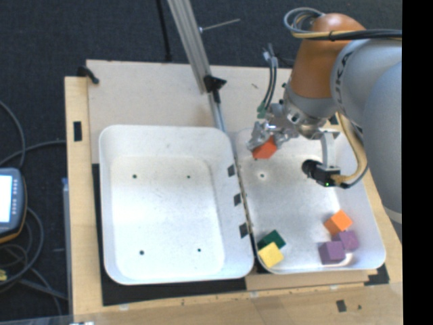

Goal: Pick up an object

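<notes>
A: The end effector [262, 138] hangs over the far left corner of the right bin [298, 181], under the grey arm [365, 80] with its orange band.

B: Is it carrying anything?

A: Yes. Its fingers are clamped on a small red-orange block [264, 148], which sits tilted between them, just at their tips.

B: What does the block look like?

A: A plain cube-like piece, one solid colour, no marks. I can read no writing or label on it or anywhere else.

B: And the rest of that bin?

A: At the near left corner a green block [272, 238] touches a yellow block [270, 254]. At the near right, an orange block [339, 222] lies just beside two purple blocks [337, 248].

B: The other bin?

A: The left bin [169, 202] sits alongside on the desk [135, 90], well apart from the held block.
</notes>
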You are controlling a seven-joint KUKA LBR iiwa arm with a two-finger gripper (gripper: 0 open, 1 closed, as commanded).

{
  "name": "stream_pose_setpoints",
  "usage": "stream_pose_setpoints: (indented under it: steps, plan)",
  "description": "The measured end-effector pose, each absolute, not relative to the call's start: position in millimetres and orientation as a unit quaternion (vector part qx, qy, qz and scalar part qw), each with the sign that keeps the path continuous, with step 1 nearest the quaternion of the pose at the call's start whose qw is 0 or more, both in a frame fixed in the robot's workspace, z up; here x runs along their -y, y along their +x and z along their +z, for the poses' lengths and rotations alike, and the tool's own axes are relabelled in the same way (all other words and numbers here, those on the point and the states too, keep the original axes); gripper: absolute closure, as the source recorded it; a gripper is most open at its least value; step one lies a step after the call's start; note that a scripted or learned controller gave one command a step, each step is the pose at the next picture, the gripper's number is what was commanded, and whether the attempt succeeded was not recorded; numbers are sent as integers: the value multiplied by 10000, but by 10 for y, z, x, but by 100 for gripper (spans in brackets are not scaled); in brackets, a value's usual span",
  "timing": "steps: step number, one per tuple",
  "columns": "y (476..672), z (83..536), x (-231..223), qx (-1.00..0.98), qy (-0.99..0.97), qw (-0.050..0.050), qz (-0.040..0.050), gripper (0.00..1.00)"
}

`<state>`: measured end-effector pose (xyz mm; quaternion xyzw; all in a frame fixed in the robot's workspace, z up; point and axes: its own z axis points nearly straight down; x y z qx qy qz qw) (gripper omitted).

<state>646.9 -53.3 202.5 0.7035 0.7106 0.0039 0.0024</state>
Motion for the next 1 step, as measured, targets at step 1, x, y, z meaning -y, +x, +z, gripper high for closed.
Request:
stream_pose_setpoints:
  steps: [1]
  plan:
    - [6592, 2151, -405, -7109, 7033, -3, 19, 100]
